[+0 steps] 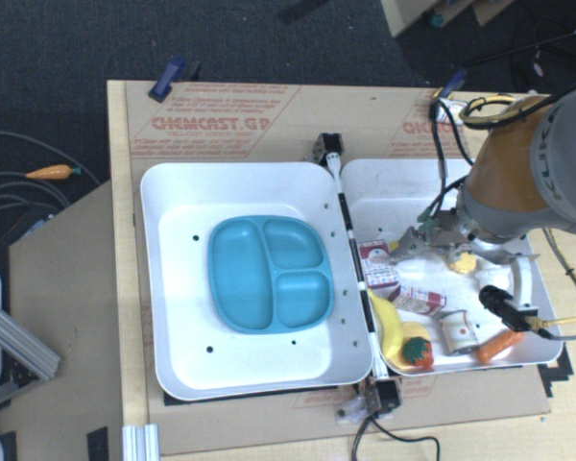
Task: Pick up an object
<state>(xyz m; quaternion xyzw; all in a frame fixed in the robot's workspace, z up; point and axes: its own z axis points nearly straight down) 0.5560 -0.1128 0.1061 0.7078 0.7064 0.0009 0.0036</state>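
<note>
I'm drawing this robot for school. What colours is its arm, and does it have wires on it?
The arm is fat and round. It is grey, with a wide orange band just above the wrist. Below the band the wrist turns into a paler grey metal part with small dark bits. Black cables loop along its left side, and a yellow one curls near the top.

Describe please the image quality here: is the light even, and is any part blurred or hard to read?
In the camera view the light is soft and even; the left bin with the blue plate looks sharp, with faint shadows only. The right bin reads bright, nearly washed out, and the arm above it is soft, slightly blurred, hiding the gripper.
</note>
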